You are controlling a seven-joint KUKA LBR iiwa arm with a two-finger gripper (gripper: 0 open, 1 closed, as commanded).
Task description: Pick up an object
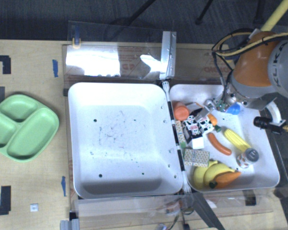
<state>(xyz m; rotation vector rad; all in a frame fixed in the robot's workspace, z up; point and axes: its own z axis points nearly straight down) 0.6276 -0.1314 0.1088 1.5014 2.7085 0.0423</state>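
Observation:
The right bin (pixel 269 176) holds a jumble of toys. Among them are an orange ball (pixel 181 112), a black-and-white patterned piece (pixel 199 124), a red sausage (pixel 219 144), a yellow corn-like piece (pixel 236 139), yellow bananas (pixel 205 172) and an orange carrot (pixel 226 177). A blue object (pixel 234 109) lies at the back. My gripper (pixel 215 104) hangs low over the bin's back part, between the orange ball and the blue object, just above the patterned piece. Nothing can be seen held in it.
The left bin (pixel 120 135) sits beside the right one, with a raised divider between them. A green divided plate (pixel 23 126) lies on the bench at the far left. A small grey-capped item (pixel 250 155) and a white block (pixel 198 143) also lie in the right bin.

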